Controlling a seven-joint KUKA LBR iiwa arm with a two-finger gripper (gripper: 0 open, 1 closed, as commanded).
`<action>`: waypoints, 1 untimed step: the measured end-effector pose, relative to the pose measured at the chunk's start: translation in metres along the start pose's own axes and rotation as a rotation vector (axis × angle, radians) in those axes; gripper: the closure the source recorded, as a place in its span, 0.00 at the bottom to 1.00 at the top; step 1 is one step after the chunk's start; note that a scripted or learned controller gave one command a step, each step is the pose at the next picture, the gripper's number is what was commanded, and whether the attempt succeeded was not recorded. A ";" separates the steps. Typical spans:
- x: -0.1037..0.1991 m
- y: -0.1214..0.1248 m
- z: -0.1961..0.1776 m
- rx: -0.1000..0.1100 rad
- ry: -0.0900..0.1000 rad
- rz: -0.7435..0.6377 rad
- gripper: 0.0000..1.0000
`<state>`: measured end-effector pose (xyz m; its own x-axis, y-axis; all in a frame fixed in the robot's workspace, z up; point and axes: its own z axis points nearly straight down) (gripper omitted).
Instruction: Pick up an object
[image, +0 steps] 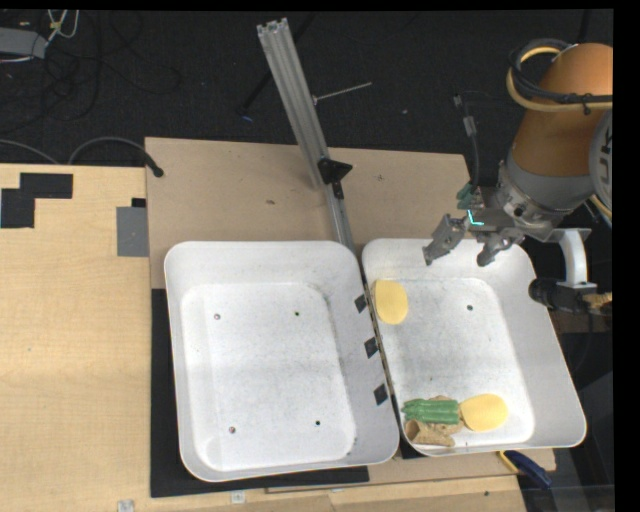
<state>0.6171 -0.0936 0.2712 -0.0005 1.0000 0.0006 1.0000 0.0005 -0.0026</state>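
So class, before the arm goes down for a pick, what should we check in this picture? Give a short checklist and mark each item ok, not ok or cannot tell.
1. Gripper open, nothing between its fingers: ok.
2. Gripper above the right bin that holds the objects: ok, at its far edge.
3. A target standing apart: ok, the yellow piece lies alone by the bin's left wall.
4. Near-corner group free to grasp: not ok, the green toy, tan piece and second yellow piece crowd together.
5. Gripper lined up over a target: not ok, it hangs off to the right of the lone yellow piece.
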 end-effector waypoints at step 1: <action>0.002 -0.001 0.065 0.007 0.001 0.001 0.00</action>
<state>0.6156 -0.0915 0.2064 0.0001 1.0000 0.0011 1.0000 -0.0001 -0.0093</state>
